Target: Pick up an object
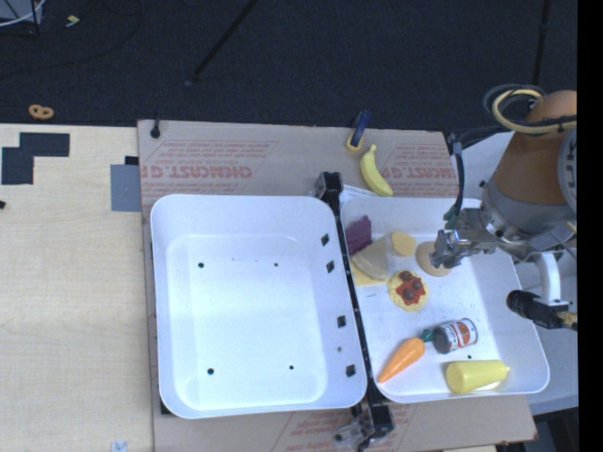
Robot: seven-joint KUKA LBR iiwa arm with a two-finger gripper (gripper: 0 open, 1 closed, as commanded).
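Observation:
The right bin (528, 347) holds several small objects: an orange carrot (401, 358), a small can with a red label (455, 334), a yellow lemon-like piece (476, 375), a yellow disc topped with red (409, 290), a pale yellow round piece (403, 244), a purple block (357, 234) and a beige wedge (371, 264). My gripper (445, 251) hangs over the bin's upper right part, right above a tan round piece (432, 263). Nothing shows between its fingers.
The left bin (170, 252) lies beside the right one. A yellow banana (375, 173) lies outside the bins on the cardboard behind them, near a blue clip (358, 130). The arm's grey body and orange band (532, 168) fill the right side.

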